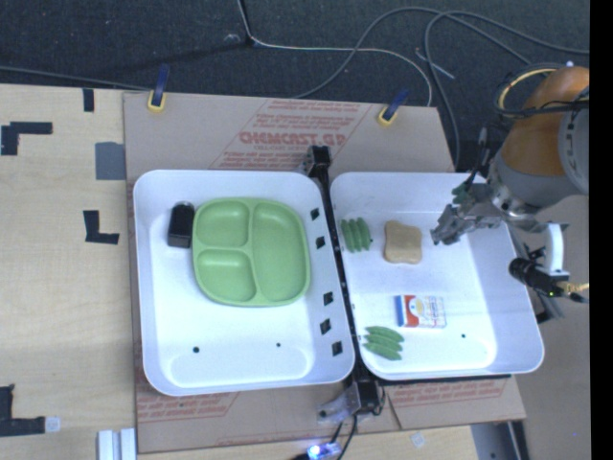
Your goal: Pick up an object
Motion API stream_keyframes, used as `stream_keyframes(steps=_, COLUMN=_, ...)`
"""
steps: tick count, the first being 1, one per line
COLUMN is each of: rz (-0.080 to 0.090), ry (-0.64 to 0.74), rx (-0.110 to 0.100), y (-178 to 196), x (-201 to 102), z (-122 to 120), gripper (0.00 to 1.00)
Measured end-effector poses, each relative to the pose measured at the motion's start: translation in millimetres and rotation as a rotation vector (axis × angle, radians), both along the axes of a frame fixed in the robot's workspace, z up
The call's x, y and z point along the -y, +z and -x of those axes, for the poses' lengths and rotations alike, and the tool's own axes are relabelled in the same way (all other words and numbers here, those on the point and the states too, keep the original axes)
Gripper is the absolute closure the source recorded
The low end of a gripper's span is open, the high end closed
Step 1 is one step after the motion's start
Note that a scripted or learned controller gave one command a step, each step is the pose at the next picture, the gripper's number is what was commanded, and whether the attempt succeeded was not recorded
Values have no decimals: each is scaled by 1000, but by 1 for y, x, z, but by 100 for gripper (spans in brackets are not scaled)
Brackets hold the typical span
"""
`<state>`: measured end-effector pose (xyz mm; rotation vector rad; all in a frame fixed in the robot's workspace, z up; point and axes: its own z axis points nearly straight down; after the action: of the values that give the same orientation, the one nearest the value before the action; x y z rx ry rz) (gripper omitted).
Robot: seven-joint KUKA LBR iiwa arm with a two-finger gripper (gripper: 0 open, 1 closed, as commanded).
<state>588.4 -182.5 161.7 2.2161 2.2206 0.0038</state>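
The right bin [479, 353] holds a tan bread-like piece [402, 242], a green ridged item [355, 235], a small white card with red and blue print [420, 311], and a green pea pod [384, 342]. My gripper [448, 228] hangs over the right bin's upper right part, a short way right of the tan piece and apart from it. Nothing shows between its fingers. The left bin [163, 286] holds a green divided plate [252, 252] with a small black block [180, 225] just left of it.
A black hinge strip [330, 257] runs between the two bins. Both bins rest on a cardboard sheet [287, 132] held by clamps at the back. Cables [383, 36] lie across the dark floor behind. The arm's body [541, 151] stands at the right.
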Motion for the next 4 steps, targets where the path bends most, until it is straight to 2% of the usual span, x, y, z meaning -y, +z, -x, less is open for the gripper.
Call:
stream_keyframes(steps=1, rz=1, ry=0, rx=1, y=64, x=1, z=-5, gripper=100)
stream_keyframes(steps=2, rz=-1, ry=-1, rx=-4, y=68, x=0, z=-5, gripper=100)
stream_keyframes(steps=3, rz=-2, ry=2, rx=-7, y=59, x=-47, z=1, gripper=100)
stream_keyframes(steps=4, rz=-3, ry=5, rx=-6, y=57, x=-108, z=-5, gripper=100)
